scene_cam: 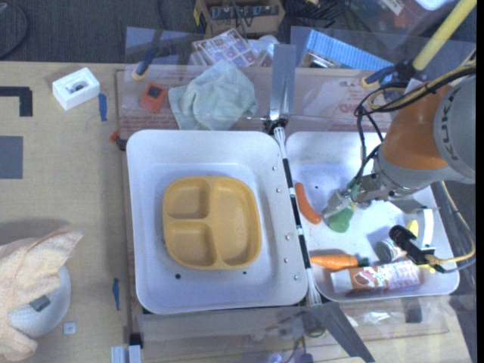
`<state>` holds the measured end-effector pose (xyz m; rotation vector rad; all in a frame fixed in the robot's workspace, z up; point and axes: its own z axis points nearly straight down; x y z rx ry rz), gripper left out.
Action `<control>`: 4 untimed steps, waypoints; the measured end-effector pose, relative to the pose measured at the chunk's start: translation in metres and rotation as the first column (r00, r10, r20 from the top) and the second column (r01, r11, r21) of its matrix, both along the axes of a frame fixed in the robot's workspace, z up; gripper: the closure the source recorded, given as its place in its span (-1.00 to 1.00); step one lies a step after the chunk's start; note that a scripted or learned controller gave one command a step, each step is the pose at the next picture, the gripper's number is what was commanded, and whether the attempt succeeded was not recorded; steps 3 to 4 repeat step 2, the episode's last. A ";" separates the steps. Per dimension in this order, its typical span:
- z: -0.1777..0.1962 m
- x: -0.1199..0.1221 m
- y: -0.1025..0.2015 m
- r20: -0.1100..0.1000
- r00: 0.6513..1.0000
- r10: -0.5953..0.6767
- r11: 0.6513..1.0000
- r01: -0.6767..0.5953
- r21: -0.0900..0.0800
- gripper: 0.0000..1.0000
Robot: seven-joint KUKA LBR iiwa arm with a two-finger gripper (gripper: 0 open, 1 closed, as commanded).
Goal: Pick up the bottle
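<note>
bottle lying flat along right bin's front edge, next to a carrot | gripper over a green thing, can't tell its finger state

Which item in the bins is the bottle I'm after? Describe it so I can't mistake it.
Look in the right-hand bin, along the edge nearest the camera. The bottle lies there on its side, pale orange with a white label bearing a red mark. An orange carrot lies just to its left, but the bottle is larger, cylindrical and the only labelled thing there.
</note>
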<state>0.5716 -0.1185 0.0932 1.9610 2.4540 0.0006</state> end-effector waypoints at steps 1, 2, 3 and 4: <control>0.008 0.000 -0.004 0.001 1.000 -0.006 1.000 0.006 0.000 1.00; 0.090 0.037 0.053 -0.001 0.998 -0.059 0.998 0.059 -0.001 1.00; 0.090 0.037 0.053 -0.001 0.998 -0.059 0.998 0.059 -0.001 1.00; 0.090 0.037 0.053 -0.001 0.998 -0.059 0.998 0.059 -0.001 1.00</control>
